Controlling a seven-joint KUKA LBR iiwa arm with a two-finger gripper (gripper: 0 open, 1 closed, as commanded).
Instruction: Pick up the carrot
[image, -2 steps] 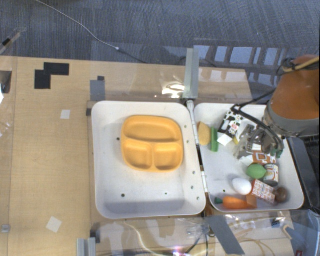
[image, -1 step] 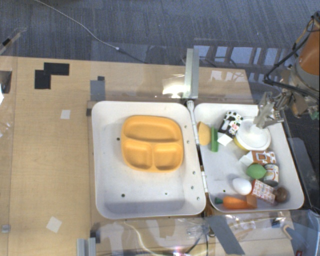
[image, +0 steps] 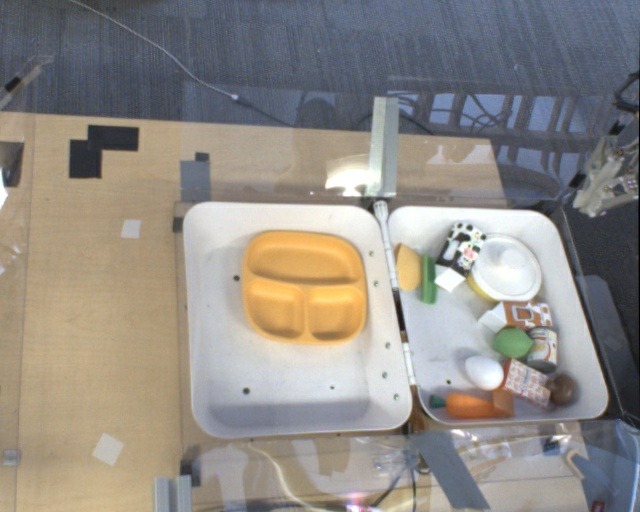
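Observation:
The carrot (image: 470, 405) is orange and lies flat along the front wall of the right bin (image: 440, 340), near its front left corner. A white egg (image: 484, 373) sits just behind it and a small printed box (image: 527, 384) touches its right end. My gripper (image: 608, 178) appears as a pale shape at the far right edge, above and outside the right bin's back corner, far from the carrot. Nothing is seen held in it.
The left bin (image: 215, 330) holds a yellow divided plate (image: 305, 285). The right bin also holds a yellow oval piece (image: 408, 267), a green stick (image: 428, 280), a cow-patterned item (image: 462, 245), a white bowl (image: 505, 268), a green ball (image: 513, 342) and a brown piece (image: 562, 388).

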